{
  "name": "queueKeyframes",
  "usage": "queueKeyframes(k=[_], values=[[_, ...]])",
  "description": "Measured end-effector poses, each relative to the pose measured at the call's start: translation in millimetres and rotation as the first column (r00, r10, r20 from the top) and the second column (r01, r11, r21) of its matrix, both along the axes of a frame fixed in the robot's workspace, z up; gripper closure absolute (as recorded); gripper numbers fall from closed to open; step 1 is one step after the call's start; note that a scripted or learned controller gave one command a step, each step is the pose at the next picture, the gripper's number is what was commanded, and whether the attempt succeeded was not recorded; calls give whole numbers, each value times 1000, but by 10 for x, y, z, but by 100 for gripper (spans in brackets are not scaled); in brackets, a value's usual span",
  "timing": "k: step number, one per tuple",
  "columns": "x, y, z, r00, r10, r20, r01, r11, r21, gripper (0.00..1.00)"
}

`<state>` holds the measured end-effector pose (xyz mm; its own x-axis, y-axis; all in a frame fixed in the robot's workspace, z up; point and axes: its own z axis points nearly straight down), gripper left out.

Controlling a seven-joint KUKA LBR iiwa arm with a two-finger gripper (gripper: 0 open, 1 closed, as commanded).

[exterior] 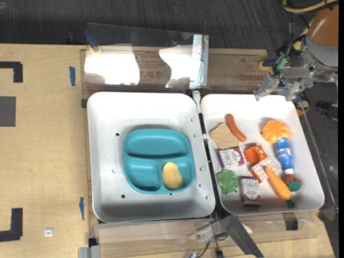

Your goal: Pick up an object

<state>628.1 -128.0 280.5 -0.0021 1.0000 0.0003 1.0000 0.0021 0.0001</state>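
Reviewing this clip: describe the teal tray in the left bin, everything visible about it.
The teal tray is a rounded-corner divided plate, glossy like plastic, lying flat and right side up near the middle of the left bin. It has three compartments: one long one across the far side and two smaller ones along the near side. A yellow potato-like piece sits in the near right compartment; the other two hold nothing. The tray rests on the bin's floor, apart from the walls.
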Motion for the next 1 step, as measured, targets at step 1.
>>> queueKeyframes(k=[1], values=[[-183,246,-1443,997,-78,-8,78,997,0,0]])
